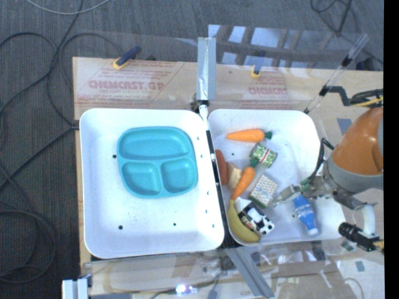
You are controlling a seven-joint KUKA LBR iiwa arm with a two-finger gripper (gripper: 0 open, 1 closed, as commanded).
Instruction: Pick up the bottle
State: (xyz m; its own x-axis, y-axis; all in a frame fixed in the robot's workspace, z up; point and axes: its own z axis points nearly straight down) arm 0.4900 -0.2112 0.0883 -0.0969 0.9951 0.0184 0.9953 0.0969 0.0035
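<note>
The bottle (306, 215) is small and blue with a pale label. It lies in the right bin (293, 124) near that bin's front right corner, pointing toward the front edge. My gripper (300, 190) hangs right at the bottle's far end, under the grey wrist and orange band that come in from the right. The wrist hides part of the gripper, and I cannot make out whether it touches the bottle.
Left of the bottle in the right bin lie two carrots (247, 134), a green can (263, 156), a sausage (221, 164), a checked box (264, 190), a banana (240, 227) and a black-and-white toy (257, 219). The left bin (100, 229) holds a blue divided plate (158, 161).
</note>
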